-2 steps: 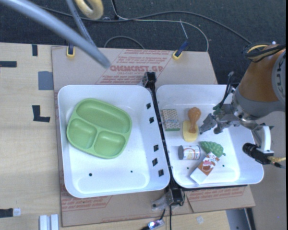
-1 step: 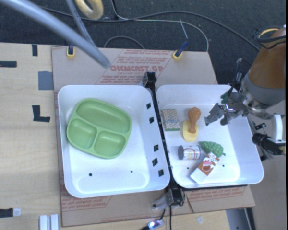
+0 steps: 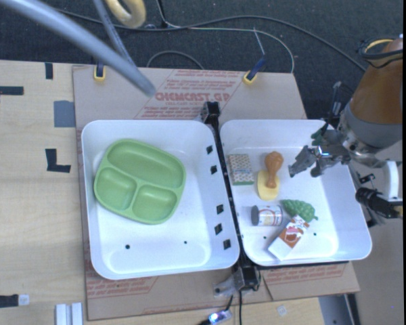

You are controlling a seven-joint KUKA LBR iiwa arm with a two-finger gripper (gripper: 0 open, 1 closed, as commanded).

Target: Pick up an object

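The right bin (image 3: 338, 202) holds a small patterned card (image 3: 240, 167), a toy chicken drumstick (image 3: 273, 168) lying on a yellow piece (image 3: 268, 188), a small can (image 3: 266, 216), a green leafy toy (image 3: 300, 210) and a red-and-white carton (image 3: 290, 238). My gripper (image 3: 307, 164) hangs over the right part of this bin, to the right of the drumstick. Its dark fingers are spread apart with nothing between them.
A green divided plate (image 3: 140, 181) lies in the left bin (image 3: 101, 249). A black divider (image 3: 220, 195) runs between the two bins. A grey pole (image 3: 68, 29) crosses the upper left. The arm's bulk (image 3: 379, 107) overhangs the right bin's far right edge.
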